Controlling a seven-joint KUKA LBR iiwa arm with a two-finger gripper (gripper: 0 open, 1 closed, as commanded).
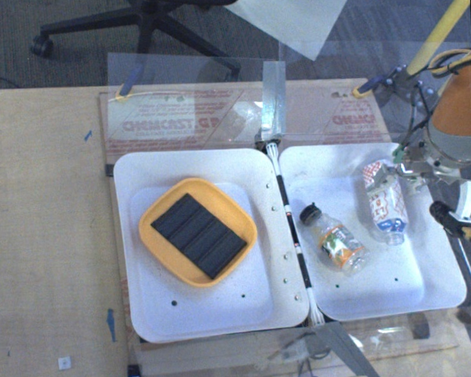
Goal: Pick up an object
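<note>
- The tabletop (pixel 41 233) is light wood and carries two shallow white bins side by side, touching along a central seam.
- The left bin (pixel 147 306) holds a yellow-orange tray (pixel 160 214), turned diamond-wise, with a dark ribbed pad (pixel 198 235) lying in its middle.
- The right bin (pixel 382 282) holds two bottles, both lying flat.
- A small clear bottle with a black cap (pixel 332 238) lies just right of the seam, at about 9 o'clock in that bin; its cap points toward 10 o'clock and its orange-and-green label end toward 4 o'clock.
- A crumpled clear bottle with a red-and-white label (pixel 382 200) lies at about 2 o'clock in the bin, its blue-capped end toward 6 o'clock. The two bottles are near each other but apart.
- The arm (pixel 456 117), grey with an orange band, comes in at 3 o'clock of the view.
- The pincer (pixel 414 165) sits over the right bin's upper right rim, just beside the top end of the labelled bottle; whether it is released or clenched cannot be told, and nothing shows between its parts.
</note>
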